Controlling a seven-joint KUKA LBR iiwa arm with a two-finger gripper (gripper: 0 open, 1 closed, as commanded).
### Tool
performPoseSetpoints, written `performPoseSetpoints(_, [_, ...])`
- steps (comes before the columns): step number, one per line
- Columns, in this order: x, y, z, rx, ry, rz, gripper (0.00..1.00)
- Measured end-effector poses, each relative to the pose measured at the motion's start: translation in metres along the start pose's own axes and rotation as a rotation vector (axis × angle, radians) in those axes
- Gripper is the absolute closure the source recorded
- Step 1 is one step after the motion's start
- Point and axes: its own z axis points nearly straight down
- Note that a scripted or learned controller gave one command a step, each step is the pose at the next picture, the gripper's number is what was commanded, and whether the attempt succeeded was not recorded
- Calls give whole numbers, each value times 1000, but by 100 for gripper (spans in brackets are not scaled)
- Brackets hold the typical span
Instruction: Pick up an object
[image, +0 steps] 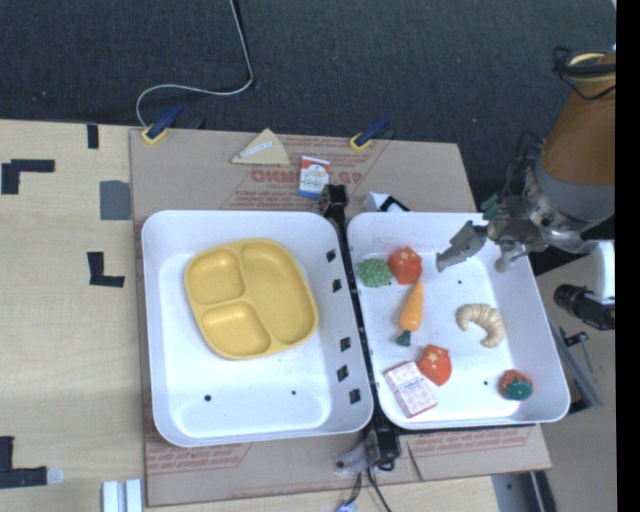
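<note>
Over right bin (530, 330) | pincer (478, 250) spread, holding nothing | 7 items | left: 1 yellow tray (250, 297)

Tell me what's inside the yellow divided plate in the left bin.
The yellow plate in the left bin shows three bare compartments, with nothing lying in them. Whatever is underneath the plate is covered.

Probably a robotics lab: white bins (160, 330) clamped on cardboard (420, 160), toy food, taped floor markers (28, 174)
</note>
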Motion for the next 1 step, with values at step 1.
performPoseSetpoints(1, [40,12,99,3,1,0,0])
